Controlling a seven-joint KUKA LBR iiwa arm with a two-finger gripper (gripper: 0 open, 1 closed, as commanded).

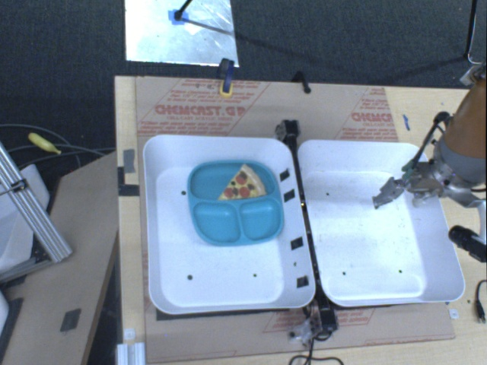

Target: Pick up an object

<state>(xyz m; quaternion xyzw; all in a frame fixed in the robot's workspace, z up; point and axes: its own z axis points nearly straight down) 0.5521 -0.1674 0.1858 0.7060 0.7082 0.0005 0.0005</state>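
Observation:
A blue divided plate [228, 223] lies in the left bin [175, 280]. A toy pizza slice [243, 182] rests in the plate's upper compartment. My gripper [394, 192] hangs over the upper right part of the right bin [365, 280], well apart from the plate and the slice. The grey arm with its orange band [460, 139] comes in from the right edge behind it. No object shows at the gripper's tip.
Black clips [293, 196] run down the seam between the two bins. A yellow and blue clamp [226, 78] sits on the cardboard behind the left bin, and a shiny sheet [181, 21] lies beyond it. An aluminium frame [30, 211] stands at the far left.

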